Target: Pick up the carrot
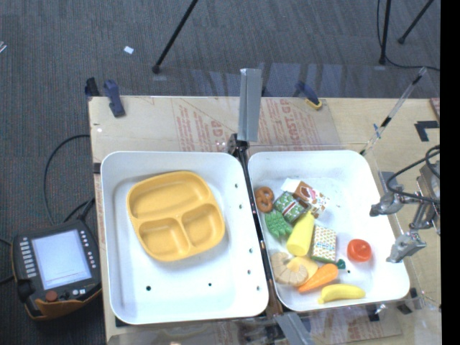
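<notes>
Looking down from the fixed camera: two white bins side by side on the bench. The left bin [115, 264] carries a yellow divided tray [176, 214], sitting toward its upper middle, three compartments showing.

Over to the right bin [345, 165], and here's the crowd. The carrot [318, 278] lies low in the pile, at about six o'clock in that bin, orange body slanting up to the right with a green tip at its upper end. Just below it, at five o'clock, a yellow banana [341, 292] lies nearly flat, close under the carrot. To the carrot's left, touching or nearly so, a pale round cookie-like piece [291, 270]. Right above it stands a yellow checked box [324, 244], with a yellow bottle-shaped piece [301, 236] leaning beside that. At three o'clock from the carrot, a red tomato [359, 250] sits apart near the bin's right wall. Up top of the pile: a pretzel [264, 198] and a green packet [289, 205].

The gripper [400, 228] sits at three o'clock, over the right bin's outer rim, well apart from the carrot. Its two metal fingers [384, 208] are spread wide, nothing between them.

At eight o'clock, off the bench, a control pendant [56, 266] rests on the floor.
</notes>
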Robot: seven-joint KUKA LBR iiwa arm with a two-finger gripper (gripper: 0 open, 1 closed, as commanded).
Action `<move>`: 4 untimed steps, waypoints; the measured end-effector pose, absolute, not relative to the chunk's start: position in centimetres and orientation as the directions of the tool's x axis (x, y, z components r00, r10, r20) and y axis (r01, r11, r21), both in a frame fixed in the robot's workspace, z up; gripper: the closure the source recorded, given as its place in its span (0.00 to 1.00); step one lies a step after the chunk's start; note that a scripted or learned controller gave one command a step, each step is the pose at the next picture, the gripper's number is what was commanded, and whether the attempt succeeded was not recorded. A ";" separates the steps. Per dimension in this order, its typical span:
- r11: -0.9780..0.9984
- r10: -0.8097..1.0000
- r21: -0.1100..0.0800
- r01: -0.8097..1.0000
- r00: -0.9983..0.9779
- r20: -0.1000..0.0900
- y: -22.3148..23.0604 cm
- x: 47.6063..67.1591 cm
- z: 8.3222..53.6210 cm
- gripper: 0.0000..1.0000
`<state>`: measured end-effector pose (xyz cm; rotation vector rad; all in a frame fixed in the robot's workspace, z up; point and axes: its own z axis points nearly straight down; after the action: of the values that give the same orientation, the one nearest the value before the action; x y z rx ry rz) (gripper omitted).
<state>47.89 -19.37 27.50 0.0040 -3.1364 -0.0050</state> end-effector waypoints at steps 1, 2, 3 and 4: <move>1.000 -0.009 0.006 -0.009 -1.000 0.012 -13.4 48.9 18.7 0.00; 0.993 -0.115 0.003 -0.115 -0.993 0.005 -11.0 49.0 8.4 0.00; 0.933 -0.359 0.006 -0.359 -0.933 0.004 -13.5 47.9 8.4 0.00; 0.463 -0.886 0.007 -0.886 -0.463 -0.003 -14.9 48.6 8.4 0.00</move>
<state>48.58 -14.86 8.41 1.6265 -2.6860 -0.0119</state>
